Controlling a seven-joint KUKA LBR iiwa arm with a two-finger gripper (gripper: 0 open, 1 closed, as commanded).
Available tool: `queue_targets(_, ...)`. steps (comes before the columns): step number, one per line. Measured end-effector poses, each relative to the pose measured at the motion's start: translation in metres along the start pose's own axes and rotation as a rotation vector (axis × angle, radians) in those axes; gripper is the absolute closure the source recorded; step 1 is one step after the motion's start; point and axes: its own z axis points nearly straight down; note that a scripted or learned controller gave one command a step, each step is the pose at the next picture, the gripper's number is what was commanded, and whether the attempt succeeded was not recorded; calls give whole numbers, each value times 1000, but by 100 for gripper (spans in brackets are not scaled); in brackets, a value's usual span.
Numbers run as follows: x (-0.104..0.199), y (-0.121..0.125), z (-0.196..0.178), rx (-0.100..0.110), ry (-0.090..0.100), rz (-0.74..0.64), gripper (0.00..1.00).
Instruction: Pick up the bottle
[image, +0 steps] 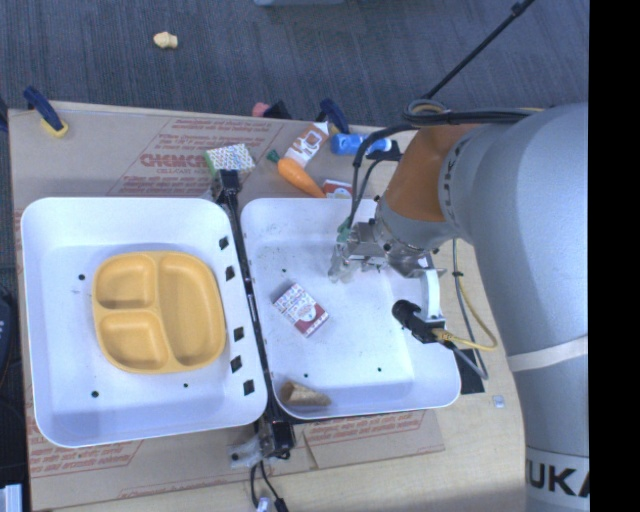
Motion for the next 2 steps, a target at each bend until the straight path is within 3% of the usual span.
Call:
queue_targets(1,30,-61,-25,-2,1,98,100)
queue_targets(2,73,-127,-147,-4,0,106,100)
